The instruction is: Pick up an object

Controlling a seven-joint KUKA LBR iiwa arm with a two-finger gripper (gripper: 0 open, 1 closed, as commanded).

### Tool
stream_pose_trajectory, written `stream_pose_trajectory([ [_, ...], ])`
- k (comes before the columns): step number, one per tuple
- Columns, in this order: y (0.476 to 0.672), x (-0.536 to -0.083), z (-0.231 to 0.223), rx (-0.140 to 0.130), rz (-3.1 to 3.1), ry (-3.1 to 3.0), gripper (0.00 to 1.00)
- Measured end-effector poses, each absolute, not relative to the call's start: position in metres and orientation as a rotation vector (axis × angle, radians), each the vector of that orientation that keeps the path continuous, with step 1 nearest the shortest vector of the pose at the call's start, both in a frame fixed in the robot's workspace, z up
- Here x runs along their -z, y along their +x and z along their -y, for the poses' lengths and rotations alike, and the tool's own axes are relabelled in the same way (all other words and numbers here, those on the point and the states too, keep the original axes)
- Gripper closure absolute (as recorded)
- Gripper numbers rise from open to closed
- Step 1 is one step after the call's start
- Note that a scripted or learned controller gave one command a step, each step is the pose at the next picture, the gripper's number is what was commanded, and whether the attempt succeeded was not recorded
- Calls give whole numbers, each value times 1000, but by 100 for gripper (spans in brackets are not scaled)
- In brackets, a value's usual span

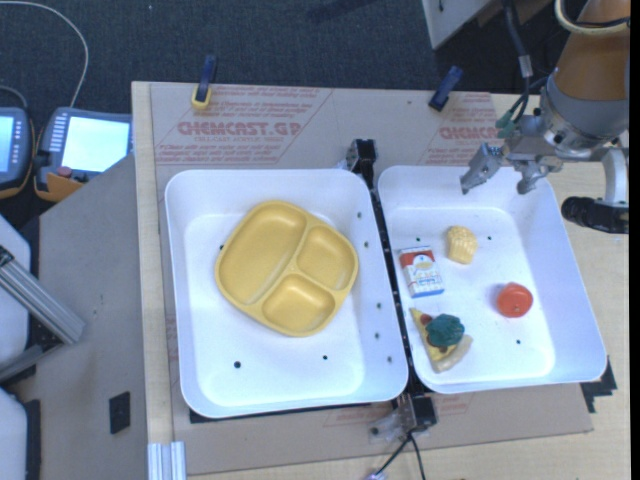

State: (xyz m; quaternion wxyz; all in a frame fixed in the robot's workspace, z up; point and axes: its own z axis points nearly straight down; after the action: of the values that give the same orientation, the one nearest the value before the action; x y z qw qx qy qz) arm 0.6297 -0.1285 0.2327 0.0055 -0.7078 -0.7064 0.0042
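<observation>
The right bin [560, 268] holds a yellow corn-like piece [461, 244], a small red and white carton [422, 271], a red tomato [514, 300] and a pizza slice with green broccoli on it [443, 335]. My gripper [503, 175] hangs over the far edge of the right bin, above and behind the yellow piece. Its two fingers stand apart, open, with nothing between them.
The left bin [190, 268] carries a yellow divided plate [287, 267]. A black clamp [361, 154] sits between the bins at the back. Blue clips [204, 78] hold the cardboard base. Screens [85, 143] stand off the bench at the left.
</observation>
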Motion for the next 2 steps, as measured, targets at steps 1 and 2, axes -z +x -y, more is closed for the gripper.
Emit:
stream_pose_trajectory([
  [1, 632, -241, 128, 0, 2222, -2221, 0],
  [2, 631, -193, 119, -5, 2219, -2216, 0],
])
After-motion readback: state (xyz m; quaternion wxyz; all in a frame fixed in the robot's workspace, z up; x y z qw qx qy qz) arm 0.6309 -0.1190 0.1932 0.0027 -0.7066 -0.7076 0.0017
